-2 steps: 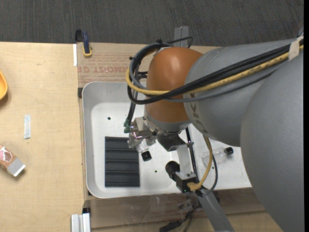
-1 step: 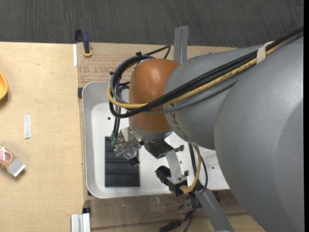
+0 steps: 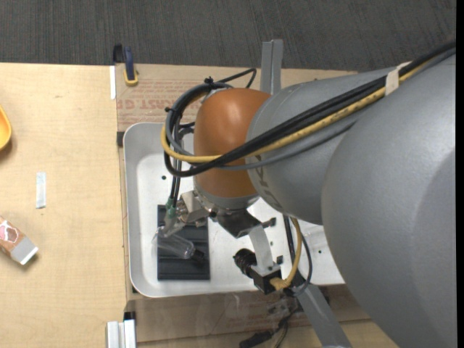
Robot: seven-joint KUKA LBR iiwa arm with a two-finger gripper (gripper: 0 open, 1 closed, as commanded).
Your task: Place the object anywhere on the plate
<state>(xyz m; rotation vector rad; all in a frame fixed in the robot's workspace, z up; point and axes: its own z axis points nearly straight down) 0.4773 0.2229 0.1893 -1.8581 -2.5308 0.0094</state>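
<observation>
1. Dark grey carpet runs along the top of the view, above a pale wooden worktop (image 3: 65, 122).
2. At the far left edge of the worktop sits part of an orange object (image 3: 3, 129); lower down lie a small white strip (image 3: 40, 190) and a reddish-and-white packet (image 3: 14, 242), well apart from the bin.
3. A blue-and-yellow clamp (image 3: 127, 65) sits at the worktop's top edge, near the bin's upper-left corner.
4. One white bin (image 3: 136, 216) lies right of the bare wood; its left wall and lower-left rim are visible, with open white floor along the left side.
5. Inside it, a black block (image 3: 190, 263) rests near the lower-left corner, with a clear plastic piece (image 3: 176, 246) lying on its upper part.
6. The pincer (image 3: 174, 223) points down at that clear piece; whether its fingers are apart or together I cannot tell.
7. The arm (image 3: 377, 194) reaches in from the right, its orange band (image 3: 225, 143) above the bin's middle, cables looped around it.
</observation>
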